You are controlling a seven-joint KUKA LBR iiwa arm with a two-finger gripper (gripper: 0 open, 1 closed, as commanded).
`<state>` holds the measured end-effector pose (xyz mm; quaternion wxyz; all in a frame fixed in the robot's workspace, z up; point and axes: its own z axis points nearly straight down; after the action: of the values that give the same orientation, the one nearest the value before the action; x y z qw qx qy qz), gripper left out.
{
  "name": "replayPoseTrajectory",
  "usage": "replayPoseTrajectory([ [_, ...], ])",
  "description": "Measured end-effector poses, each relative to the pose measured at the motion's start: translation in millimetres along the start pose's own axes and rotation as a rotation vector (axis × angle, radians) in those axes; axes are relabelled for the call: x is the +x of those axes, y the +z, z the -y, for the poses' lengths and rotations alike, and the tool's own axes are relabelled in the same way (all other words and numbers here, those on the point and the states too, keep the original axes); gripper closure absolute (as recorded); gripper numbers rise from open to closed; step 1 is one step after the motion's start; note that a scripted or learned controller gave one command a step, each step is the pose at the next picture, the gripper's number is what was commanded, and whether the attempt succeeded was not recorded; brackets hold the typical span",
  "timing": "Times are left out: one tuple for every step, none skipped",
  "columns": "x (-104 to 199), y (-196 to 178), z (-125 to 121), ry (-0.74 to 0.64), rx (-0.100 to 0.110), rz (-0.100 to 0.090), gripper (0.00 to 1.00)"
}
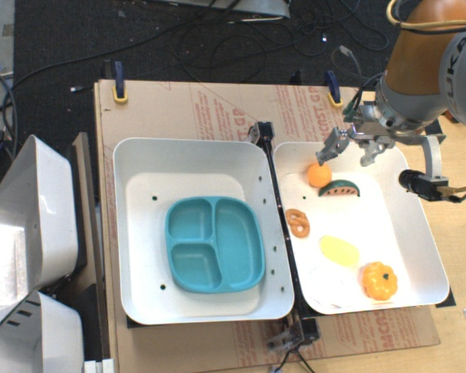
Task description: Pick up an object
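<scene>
Brown board covers the surface (217, 107) under two white bins. Left bin (132, 208) holds a teal divided tray (215, 245). Right bin (419, 239) holds an orange ball (319, 176), a watermelon slice (339, 188), a pretzel (297, 222), a yellow piece (339, 250) and a small pumpkin (378, 280). Above the ball, the hand (349, 152) hangs open, holding nothing.

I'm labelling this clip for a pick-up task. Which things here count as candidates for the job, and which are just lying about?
Part of the job:
claw, open, above the right bin
orange ball
watermelon slice
pretzel
yellow oval piece
small orange pumpkin

Just lying about:
teal divided plate in the left bin
cables behind the bench
</scene>
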<state>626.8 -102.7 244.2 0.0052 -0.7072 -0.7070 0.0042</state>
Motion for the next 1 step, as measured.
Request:
replayPoseTrajectory([
  [0.2, -8.0, -2.2, -0.002, -0.013, 0.001, 0.00],
])
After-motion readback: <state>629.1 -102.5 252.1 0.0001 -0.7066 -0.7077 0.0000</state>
